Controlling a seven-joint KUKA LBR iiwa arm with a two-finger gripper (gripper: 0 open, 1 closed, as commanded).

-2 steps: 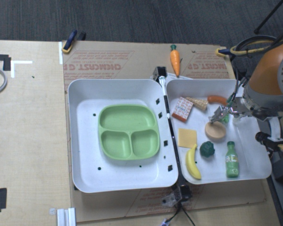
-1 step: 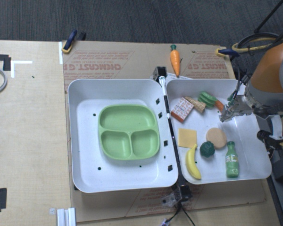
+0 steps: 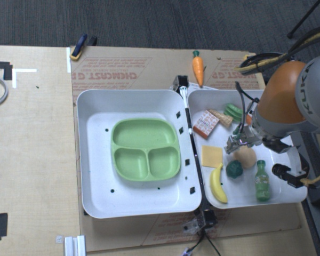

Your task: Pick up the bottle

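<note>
Jaws [image 3: 236, 144] are hanging low in the right bin [image 3: 296, 199], and whether they are parted or closed I cannot tell; nothing is visibly lying between them. One arm [image 3: 285, 97] is hiding the bin's far right part. One green bottle [image 3: 262, 181] is lying near the front rim, apart from the jaws. One banana [image 3: 217, 185], one yellow slice [image 3: 212, 156], one round beige item [image 3: 246, 157] and one dark green ball [image 3: 234, 169] are sitting nearby. One green divided plate [image 3: 145, 149] is resting in the left bin [image 3: 90, 143]. One carrot [image 3: 197, 67] is lying on the bench.
</note>
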